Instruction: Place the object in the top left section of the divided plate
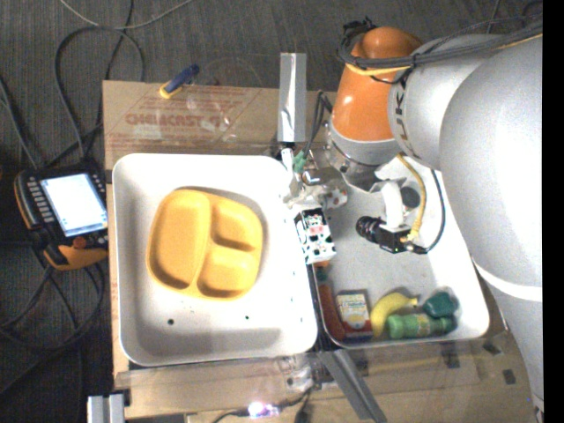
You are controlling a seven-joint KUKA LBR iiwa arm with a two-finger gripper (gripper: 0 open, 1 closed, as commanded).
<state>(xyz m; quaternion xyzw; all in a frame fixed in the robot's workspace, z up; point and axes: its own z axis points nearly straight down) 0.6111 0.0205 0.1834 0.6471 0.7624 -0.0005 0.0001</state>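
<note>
Tool [314, 236] low over inner edge of right bin [458, 271], beside the left bin [132, 236]; finger state hidden, cannot tell. Yellow divided plate [208, 241] in left bin. Banana [392, 307], green object [423, 317], small box [352, 310] along right bin's near edge.

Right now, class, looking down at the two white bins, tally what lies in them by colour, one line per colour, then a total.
Yellow: 2, the yellow divided plastic plate and the yellow toy banana
Green: 1, the green toy vegetable
Red: 1, the small red-edged box
Total: 4
</note>
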